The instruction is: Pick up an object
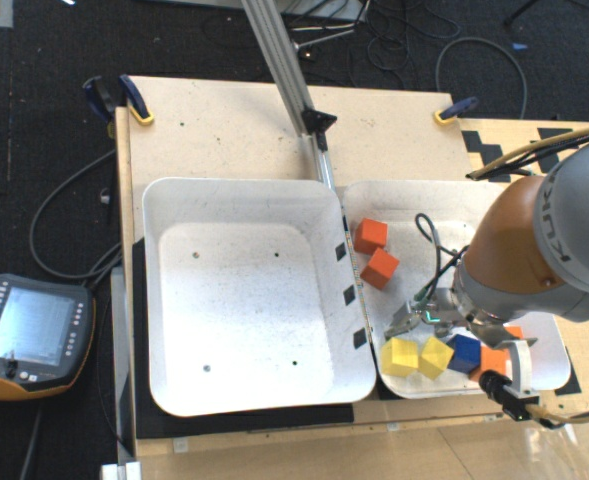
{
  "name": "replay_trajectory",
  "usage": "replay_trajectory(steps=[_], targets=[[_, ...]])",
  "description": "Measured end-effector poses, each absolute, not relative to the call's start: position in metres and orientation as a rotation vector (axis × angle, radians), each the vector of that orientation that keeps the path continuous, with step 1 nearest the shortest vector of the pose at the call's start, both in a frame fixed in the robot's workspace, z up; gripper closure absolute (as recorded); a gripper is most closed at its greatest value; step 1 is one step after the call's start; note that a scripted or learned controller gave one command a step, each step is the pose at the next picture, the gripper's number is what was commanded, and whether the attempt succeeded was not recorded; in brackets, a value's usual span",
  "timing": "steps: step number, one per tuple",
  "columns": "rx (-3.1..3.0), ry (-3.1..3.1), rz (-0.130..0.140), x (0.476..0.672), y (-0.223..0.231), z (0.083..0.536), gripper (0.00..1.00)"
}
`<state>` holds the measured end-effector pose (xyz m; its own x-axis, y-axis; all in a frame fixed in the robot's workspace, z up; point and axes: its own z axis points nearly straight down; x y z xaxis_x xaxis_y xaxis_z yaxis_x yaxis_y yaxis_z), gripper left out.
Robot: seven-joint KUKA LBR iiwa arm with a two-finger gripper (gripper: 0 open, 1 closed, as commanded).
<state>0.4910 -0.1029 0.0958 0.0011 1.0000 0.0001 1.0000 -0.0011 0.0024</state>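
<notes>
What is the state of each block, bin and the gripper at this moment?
Two orange blocks: lying loose in the right bin, close together.
Two yellow blocks: side by side near its front rim.
Blue block: beside them, partly hidden by the arm.
Gripper: low over the right bin.

A pale, speckled wooden bench top (244, 133) stands on a dark, rough-textured carpet floor (34, 58). Blue-and-yellow clamps grip the bench's far edge, one at the left corner (124, 96) and one toward the right (456, 109). A slanted grey aluminium rail (279, 53) crosses from the top of the view down to the middle of the bench. Black cables (444, 38) loop loosely over the floor beyond the bench, and another black cable (59, 208) curves along its left side. A grey handheld control pendant with an orange rim and a lit screen (29, 333) lies on the floor to the left. Light is even and soft.
</notes>
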Motion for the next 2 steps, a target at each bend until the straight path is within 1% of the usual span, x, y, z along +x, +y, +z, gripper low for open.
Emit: replay_trajectory(steps=[1, 2], targets=[[2.222, 2.219, 0.003, 0.491, -0.103, 0.096, 0.0], [2.209, 2.224, 0.011, 0.533, -0.062, 0.2, 0.0]])
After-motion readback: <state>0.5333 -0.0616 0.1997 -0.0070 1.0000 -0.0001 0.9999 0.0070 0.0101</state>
